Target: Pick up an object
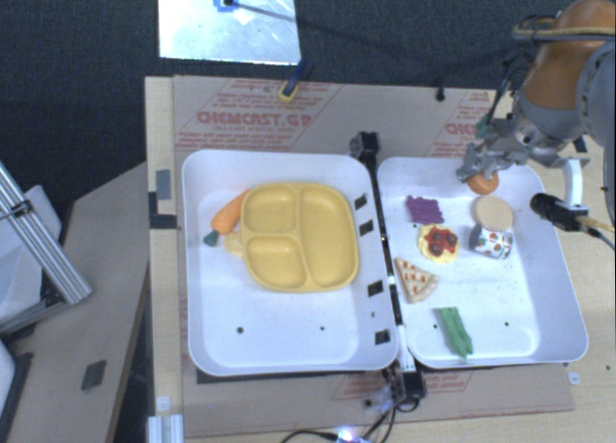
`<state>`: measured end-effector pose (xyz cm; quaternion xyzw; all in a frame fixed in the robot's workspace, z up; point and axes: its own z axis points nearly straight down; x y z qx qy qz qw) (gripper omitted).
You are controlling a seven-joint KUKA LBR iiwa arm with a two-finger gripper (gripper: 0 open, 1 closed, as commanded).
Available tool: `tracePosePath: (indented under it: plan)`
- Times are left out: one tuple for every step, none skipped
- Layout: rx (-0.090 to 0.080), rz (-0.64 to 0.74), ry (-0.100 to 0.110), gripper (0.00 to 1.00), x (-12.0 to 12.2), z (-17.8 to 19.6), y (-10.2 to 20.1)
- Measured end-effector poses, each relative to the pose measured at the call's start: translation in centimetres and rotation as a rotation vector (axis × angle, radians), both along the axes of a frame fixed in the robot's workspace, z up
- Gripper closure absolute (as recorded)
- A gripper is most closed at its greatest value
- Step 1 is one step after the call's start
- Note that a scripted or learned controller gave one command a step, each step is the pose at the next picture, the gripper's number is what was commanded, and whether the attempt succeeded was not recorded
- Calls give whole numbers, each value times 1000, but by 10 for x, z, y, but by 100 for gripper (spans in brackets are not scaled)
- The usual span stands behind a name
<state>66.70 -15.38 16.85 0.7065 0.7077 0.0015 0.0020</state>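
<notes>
My gripper hangs over the back edge of the right bin, with the arm coming in from the right. A small orange object shows directly beneath it, touching or nearly touching its tip. Further forward in the same bin lie a purple piece, a tan round piece, a yellow disc with red spots, a small can on its side, a pizza slice and a green piece.
The left bin holds a yellow divided plate with a carrot at its left side. A black divider runs between the bins. A black part of the arm overhangs the right bin's right rim.
</notes>
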Motion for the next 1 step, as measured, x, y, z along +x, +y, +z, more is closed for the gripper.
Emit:
tracePosePath:
  plan:
    - [-1, 2, -3, 100, 2, 55, 0]
